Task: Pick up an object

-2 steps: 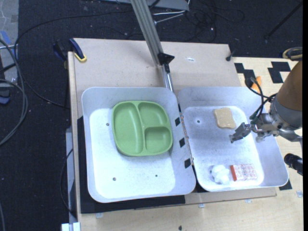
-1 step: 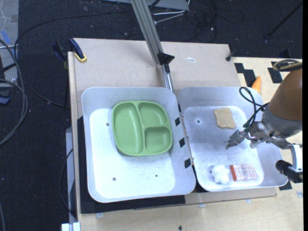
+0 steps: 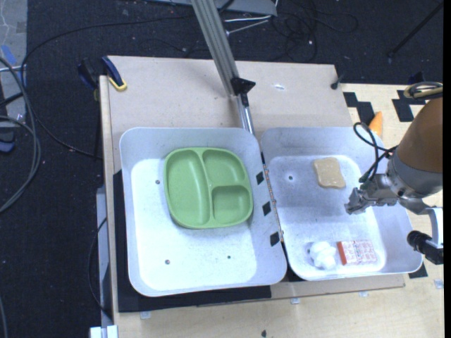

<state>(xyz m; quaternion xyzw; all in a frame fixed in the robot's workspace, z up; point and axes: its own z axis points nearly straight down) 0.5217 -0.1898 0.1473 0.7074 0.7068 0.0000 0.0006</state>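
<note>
**A:** Start at the near edge of the bench. What do you have in the right bin (image 3: 282, 210)?

**B:** In its near right corner you have a small packet (image 3: 357, 253) with red print, lying flat. Just left of it, close but apart as far as you can judge, sits a white wad (image 3: 323, 255), soft-looking and crumpled.

**A:** And the gripper?

**B:** Your gripper (image 3: 354, 204) hangs over the right side of that bin, farther back than the packet, reaching in from the right under the orange-banded arm (image 3: 423, 150). It is dark and small against the bin floor, so you cannot tell whether it stands wide or narrow, and you can see nothing in it.

**A:** Anything past it?

**B:** Toward the far edge of the same bin lies a tan block (image 3: 329, 173), a little left of the gripper and clear of it.

**A:** The left bin (image 3: 141, 259)?

**B:** You have a green plate (image 3: 208, 187) with three compartments, set toward the bin's far right part, near the wall shared with the right bin. A grey pole (image 3: 220, 37) slants up from the far edge between the two bins.
</note>
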